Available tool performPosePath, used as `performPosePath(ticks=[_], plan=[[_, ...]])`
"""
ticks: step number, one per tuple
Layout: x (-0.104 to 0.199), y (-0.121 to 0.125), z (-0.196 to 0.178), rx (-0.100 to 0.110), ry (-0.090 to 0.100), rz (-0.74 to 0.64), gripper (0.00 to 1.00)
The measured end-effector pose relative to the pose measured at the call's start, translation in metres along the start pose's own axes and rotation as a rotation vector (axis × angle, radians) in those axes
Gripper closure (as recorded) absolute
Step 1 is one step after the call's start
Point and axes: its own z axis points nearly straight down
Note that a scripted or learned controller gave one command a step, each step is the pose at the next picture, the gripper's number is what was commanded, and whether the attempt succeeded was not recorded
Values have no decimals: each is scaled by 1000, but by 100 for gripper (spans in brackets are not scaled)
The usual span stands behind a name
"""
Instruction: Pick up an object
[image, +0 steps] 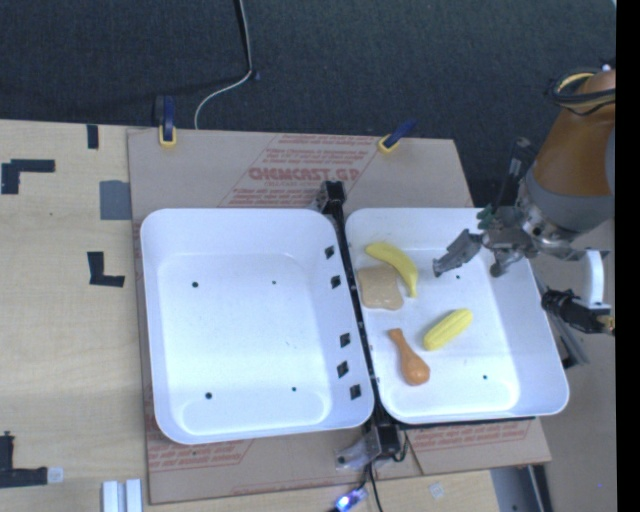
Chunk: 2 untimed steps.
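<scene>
Camera view, from above the bench. Two shallow white bins sit side by side on a cardboard sheet (300, 170) that is clamped at its far edge. The left bin (240, 330) shows bare white floor. The right bin (500, 340) contains four items, all grouped in its left half. A banana (393, 265) lies nearest the far side, curved, with one end touching a beige bread-like piece (381, 288) that rests against the divider between the bins. Nearer the camera, a yellow corn cob (447, 328) lies tilted, apart from the others. An orange drumstick-shaped piece (409, 359) lies just beside and below the corn, its thin end pointing toward the beige piece.

The arm enters from the right, orange band uppermost. The gripper (472, 255) hangs over the far right part of the right bin, to the right of the banana and apart from it. Its two fingers are spread, with nothing between them. No item is lifted; all four rest on the bin floor.
</scene>
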Motion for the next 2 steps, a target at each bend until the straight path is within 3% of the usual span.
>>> performPosePath(ticks=[1,2], plan=[[-66,68,-79,-8,-5,2,0],[-4,-15,30,15,6,0,0]])
